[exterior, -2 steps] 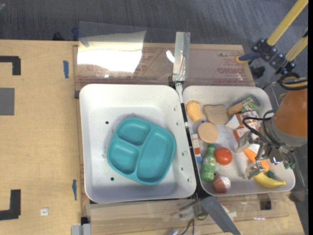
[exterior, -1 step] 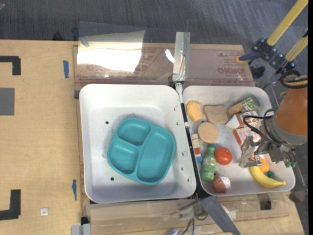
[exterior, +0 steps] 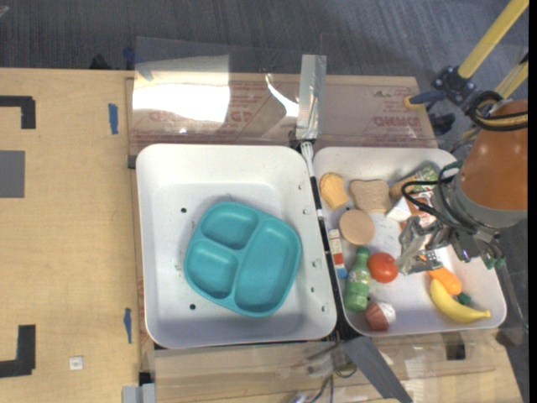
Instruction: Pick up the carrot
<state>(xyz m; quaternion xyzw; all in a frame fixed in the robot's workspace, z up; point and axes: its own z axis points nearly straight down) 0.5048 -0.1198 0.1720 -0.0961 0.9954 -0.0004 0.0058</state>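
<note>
The carrot [exterior: 447,281] is a short orange piece lying in the right bin [exterior: 495,313], near its right side and touching the top of a yellow banana [exterior: 454,303]. My gripper [exterior: 419,248] hangs low over the same bin, just up and to the left of the carrot, between it and a red tomato [exterior: 383,267]. Nothing visibly sits in the gripper. The grey arm with its orange band [exterior: 499,175] comes in from the right and hides part of the bin's right wall.
The right bin also holds a green bottle [exterior: 358,281], a tan disc [exterior: 357,227], a toast slice [exterior: 369,194], a yellow bread roll [exterior: 333,190] and a small red and white item [exterior: 379,313]. A teal divided plate [exterior: 243,259] lies in the left bin [exterior: 159,183].
</note>
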